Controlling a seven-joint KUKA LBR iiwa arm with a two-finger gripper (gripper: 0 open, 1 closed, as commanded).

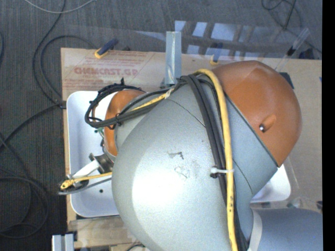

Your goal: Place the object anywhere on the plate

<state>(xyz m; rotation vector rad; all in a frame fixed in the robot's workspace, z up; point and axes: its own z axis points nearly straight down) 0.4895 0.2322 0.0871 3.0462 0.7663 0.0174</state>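
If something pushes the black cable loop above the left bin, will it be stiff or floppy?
Probably floppy: the black cable loop hangs in a loose curve off the arm. It would likely bend aside rather than break, then swing back, since it seems fastened along the arm.

The arm (178, 177) is a bulky, smooth grey shell with rounded, dome-like segments. An orange cap (261, 109) covers one large joint housing, with a small raised nub on its surface. A second orange band (123, 114) shows further along the arm. A bundle of black cables (209, 124) runs over the grey shell beside a yellow cable (226, 135), fastened by a white tie (220, 171). Black cable loops (102, 111) curl beside the orange band. The grey surface carries faint scuff marks (180, 163).
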